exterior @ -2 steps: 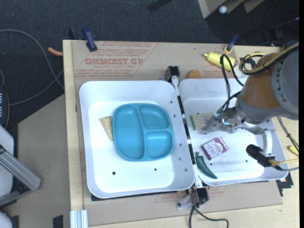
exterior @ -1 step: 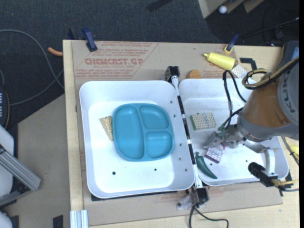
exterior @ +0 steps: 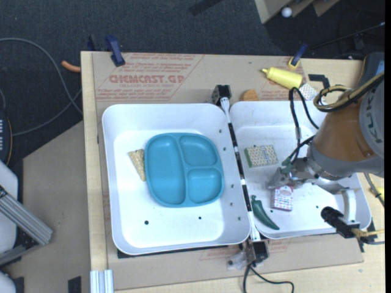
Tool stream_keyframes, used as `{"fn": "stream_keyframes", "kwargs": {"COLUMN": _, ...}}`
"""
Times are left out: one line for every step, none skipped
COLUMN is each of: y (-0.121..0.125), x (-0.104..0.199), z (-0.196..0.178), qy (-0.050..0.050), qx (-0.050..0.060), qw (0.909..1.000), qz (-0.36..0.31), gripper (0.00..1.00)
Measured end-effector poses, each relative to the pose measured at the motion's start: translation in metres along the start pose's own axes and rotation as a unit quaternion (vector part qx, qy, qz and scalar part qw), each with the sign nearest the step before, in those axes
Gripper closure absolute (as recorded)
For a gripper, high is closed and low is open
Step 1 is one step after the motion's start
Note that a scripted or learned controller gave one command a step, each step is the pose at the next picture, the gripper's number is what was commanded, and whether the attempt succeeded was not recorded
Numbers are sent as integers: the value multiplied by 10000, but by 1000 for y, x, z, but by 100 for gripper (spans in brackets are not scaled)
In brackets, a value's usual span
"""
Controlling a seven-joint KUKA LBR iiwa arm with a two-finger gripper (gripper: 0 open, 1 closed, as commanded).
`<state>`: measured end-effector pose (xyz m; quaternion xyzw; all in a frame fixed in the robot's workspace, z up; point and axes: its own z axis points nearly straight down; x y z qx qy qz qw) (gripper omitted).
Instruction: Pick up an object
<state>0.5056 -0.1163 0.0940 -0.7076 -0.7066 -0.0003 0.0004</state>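
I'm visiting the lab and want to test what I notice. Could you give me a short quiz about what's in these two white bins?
1. True or false: the blue divided plate lies in the right bin.
2. Which thing lies nearest the gripper?
A. the small red-and-white packet
B. the tan cracker
C. the yellow object on the bench
3. Fill in: the dark green object lies near the right bin's ____ edge, beside the divider.

Key:
1. False; it lies in the left bin.
2. A
3. left
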Motion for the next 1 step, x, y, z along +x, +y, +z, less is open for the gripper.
{"fn": "stream_keyframes", "kwargs": {"y": 31, "x": 43, "z": -110, "qy": -3, "qx": -10, "qw": 10000, "qz": -14, "gripper": 100}}
